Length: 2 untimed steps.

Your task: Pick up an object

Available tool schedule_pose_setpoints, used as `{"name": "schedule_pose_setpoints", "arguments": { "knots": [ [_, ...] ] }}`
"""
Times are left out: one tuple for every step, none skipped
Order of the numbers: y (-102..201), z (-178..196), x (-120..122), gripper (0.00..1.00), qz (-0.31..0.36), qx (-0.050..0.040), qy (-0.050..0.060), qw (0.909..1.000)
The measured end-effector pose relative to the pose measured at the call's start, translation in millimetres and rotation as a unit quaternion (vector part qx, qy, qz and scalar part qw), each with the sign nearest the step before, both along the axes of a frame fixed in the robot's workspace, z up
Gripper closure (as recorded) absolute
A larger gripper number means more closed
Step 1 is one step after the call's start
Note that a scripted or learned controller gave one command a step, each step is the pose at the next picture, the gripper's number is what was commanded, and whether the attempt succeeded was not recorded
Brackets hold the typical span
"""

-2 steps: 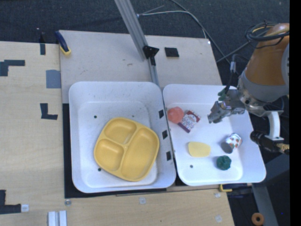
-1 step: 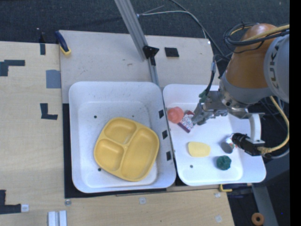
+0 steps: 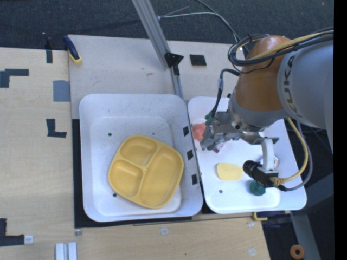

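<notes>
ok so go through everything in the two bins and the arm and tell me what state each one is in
Yellow divided plate: flat, right way up, in the left bin.
Yellow flat piece: lying loose in the right bin.
Pink object: at the right bin's left edge, beside the gripper.
Green object: loose, near the front.
Gripper: low over the right bin.

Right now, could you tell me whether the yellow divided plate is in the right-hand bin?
No, the yellow divided plate lies in the left bin.
</notes>
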State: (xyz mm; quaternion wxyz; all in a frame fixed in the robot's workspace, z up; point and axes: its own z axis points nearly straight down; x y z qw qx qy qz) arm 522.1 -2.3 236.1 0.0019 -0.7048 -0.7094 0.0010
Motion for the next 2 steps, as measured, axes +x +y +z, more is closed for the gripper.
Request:
{"name": "schedule_pose_setpoints", "arguments": {
  "knots": [
    [48.9,5.0,-8.6,1.0,0.0,0.0003,-0.001,1.0],
    [93.0,0.3,-19.0,1.0,0.0,-0.0003,0.0,1.0]
  ]
}}
